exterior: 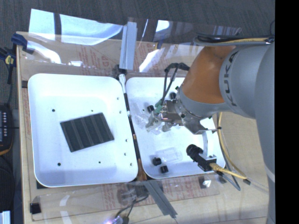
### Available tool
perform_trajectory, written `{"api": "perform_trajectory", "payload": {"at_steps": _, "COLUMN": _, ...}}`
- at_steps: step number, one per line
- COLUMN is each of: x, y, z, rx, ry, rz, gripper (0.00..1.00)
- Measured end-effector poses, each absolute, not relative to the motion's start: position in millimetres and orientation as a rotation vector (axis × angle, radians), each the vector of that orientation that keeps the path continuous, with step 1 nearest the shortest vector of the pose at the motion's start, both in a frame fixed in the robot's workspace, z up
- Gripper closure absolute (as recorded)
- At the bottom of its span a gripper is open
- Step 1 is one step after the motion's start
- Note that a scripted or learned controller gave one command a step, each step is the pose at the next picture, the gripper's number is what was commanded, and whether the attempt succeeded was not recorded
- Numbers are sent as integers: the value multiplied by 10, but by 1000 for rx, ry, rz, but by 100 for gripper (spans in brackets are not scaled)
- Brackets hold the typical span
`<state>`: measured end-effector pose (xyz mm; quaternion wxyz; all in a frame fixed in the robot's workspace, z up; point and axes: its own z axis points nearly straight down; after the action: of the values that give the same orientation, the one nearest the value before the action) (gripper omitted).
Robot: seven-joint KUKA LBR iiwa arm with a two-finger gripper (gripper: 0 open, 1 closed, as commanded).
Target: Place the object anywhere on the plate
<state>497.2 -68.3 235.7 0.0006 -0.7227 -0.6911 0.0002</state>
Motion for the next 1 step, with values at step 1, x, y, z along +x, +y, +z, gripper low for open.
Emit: {"api": "perform_trajectory", "payload": {"at_steps": 1, "x": 6097, "y": -74, "z": 1965, "rx": -2258, "ry": -2176, "rz": 8, "gripper": 100}}
